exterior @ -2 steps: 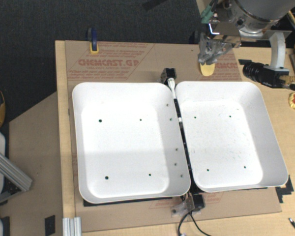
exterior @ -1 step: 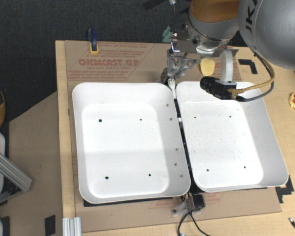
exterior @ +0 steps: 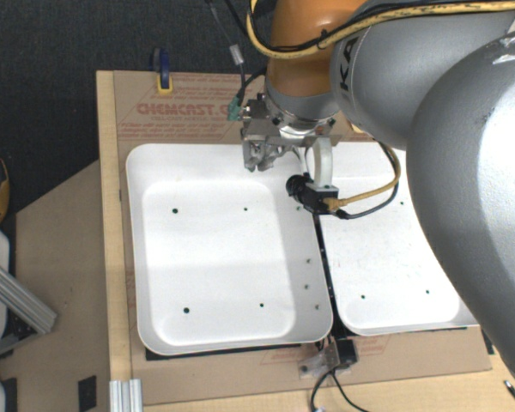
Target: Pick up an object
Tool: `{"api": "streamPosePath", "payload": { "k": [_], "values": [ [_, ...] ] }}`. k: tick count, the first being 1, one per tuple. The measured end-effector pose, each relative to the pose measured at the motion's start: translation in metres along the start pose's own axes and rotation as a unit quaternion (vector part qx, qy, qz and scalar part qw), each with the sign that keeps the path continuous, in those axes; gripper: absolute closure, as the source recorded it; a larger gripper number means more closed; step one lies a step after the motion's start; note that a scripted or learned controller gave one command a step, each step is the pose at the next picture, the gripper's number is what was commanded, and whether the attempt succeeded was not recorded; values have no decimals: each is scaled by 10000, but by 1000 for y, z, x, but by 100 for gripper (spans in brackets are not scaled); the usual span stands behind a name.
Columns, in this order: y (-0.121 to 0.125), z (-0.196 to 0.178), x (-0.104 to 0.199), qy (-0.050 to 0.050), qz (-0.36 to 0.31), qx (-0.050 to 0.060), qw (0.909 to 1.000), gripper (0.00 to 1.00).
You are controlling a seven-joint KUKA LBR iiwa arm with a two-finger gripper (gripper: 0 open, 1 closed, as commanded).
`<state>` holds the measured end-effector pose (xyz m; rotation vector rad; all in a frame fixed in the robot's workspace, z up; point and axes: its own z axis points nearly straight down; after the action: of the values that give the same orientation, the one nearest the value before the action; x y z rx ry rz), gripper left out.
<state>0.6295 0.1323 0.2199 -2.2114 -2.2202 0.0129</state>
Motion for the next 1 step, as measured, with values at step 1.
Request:
{"api": "streamPosePath", "payload": {
  "k": [1],
  "values": [
    [15,-34,99,25,-28,-87,10000,100]
  ]
}}
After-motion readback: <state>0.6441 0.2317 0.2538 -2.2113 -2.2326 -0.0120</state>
